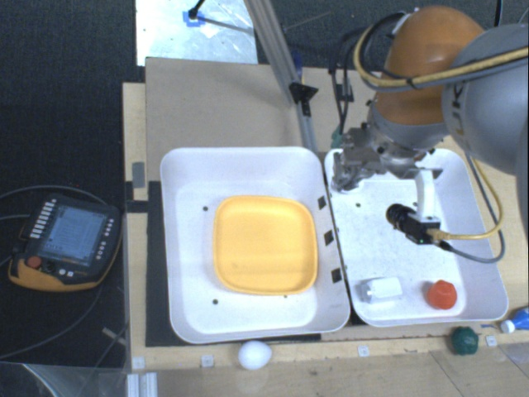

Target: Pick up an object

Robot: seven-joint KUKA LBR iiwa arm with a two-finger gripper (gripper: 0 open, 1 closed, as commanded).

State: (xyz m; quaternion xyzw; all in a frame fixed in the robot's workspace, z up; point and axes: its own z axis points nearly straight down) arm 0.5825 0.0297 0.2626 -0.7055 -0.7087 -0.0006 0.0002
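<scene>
The gripper [345,174] is being held over the right bin's [483,222] far left corner; its grip cannot be told. Pickable objects, a red cup [442,294] and white block [380,288], are lying along the near edge.

So the arm [488,81] was the usual chunky grey iiwa look, smooth rounded casing, with a big glossy orange dome-shaped band [426,52] sitting above the wrist. A yellow cable looped around that orange part alongside a couple of black ones, and another yellow line (thinner looking) trailed down past the white bracket [426,195] below it. The wrist end was a cluster of bare grey metal, kind of boxy and mechanical compared to the sleek shell, and the gripper [343,176] hung off it in the same dull metal. A small black cylindrical piece [409,222] stuck out from the bracket.
</scene>
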